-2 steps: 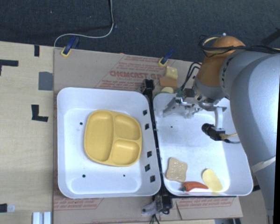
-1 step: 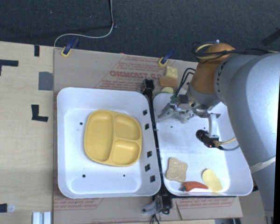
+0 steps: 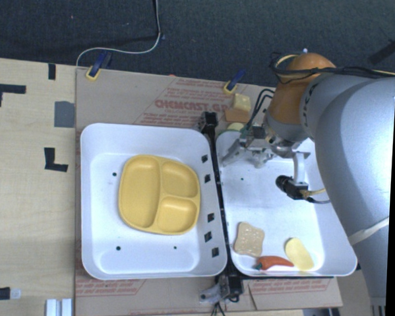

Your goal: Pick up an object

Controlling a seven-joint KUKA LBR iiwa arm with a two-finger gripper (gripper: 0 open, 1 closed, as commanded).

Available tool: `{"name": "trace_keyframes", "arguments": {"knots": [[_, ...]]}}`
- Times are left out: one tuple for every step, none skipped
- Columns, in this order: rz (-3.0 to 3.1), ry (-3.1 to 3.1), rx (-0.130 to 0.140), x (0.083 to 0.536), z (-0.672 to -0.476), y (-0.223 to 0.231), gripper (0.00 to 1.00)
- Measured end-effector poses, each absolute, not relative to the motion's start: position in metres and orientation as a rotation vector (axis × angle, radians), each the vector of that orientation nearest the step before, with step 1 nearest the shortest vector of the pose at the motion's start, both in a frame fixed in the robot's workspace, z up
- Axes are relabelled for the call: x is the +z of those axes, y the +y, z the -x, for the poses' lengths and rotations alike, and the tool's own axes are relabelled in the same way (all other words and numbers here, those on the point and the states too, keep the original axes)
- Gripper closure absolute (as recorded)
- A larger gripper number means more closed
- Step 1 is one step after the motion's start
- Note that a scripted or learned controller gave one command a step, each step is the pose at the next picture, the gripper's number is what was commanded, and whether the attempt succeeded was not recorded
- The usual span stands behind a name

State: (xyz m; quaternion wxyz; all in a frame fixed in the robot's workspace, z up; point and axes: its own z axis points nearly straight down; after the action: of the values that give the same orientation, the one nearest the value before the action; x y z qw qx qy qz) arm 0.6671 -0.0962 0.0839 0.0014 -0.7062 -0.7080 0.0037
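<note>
Toast point(image 3: 249, 239), a pale speckled slice, lies flat in the right bin point(image 3: 326, 223) near its front edge, with an orange carrot-like piece point(image 3: 274, 262) and a yellow oval piece point(image 3: 300, 253) just beside it toward the front right corner. All three sit well apart from the hand point(image 3: 251, 147), which hangs over the far end of the same bin, close to the divider between the two bins. Whether the hand is open or closed cannot be told from this view, and nothing is seen in its grip. The grey arm point(image 3: 350, 142) with its orange band point(image 3: 293, 93) fills the right side. The left bin point(image 3: 96, 208) carries a yellow divided plate point(image 3: 159, 193). Both bins rest on brown cardboard point(image 3: 187, 100) laid on the light wooden desk point(image 3: 24, 198), which bears dark tape marks. Beyond the desk lies dark carpet point(image 3: 224, 23), crossed by a thin white cable point(image 3: 140, 50).
</note>
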Motion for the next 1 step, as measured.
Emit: {"name": "trace_keyframes", "arguments": {"knots": [[2.220,-2.224,0.005,0.0941,-0.6677,-0.0952,1.00]]}}
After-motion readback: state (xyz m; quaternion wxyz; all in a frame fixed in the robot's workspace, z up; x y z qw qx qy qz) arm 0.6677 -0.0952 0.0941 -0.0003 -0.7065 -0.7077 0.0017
